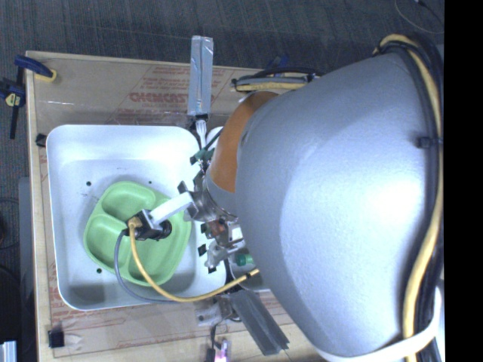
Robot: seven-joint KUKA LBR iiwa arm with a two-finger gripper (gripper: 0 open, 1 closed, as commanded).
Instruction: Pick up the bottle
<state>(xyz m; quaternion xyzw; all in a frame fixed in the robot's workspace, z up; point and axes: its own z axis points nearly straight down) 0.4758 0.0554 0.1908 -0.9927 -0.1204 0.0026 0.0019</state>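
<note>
Starting w/ what sits closest to the lens, we get the grey arm [332,194], bulking over the right half of the view, its orange band [226,153] just above the wrist. Below that the gripper [216,236] hangs low at the divide between the two bins. It's tucked under the wrist hardware, so we can't tell if it's wide or narrow, and we see nothing held in it.

Task status, as a judgement: early, or at best mid-reach. The bottle isn't lifted as far as we can see. We can't place it either; it's prob. hidden under the arm on the right-bin side. A small green bit [241,260] sits by the wrist, too small to say what it is. Finding the bottle, closing on it and lifting are all left to do.

Lower down, the left bin [68,164] is white and shallow, and a pale green dish [113,225] lies in its middle. Only a sliver of the right bin [214,136] peeks out beside the band.

Both bins rest on a tan bench top [113,81] w/ faint red print. A grey taped bar [201,66] stands at its far edge and blue clamps [34,68] grip the left corner. Beyond that is dark carpet-like floor [113,13] — nothing else to make out.
</note>
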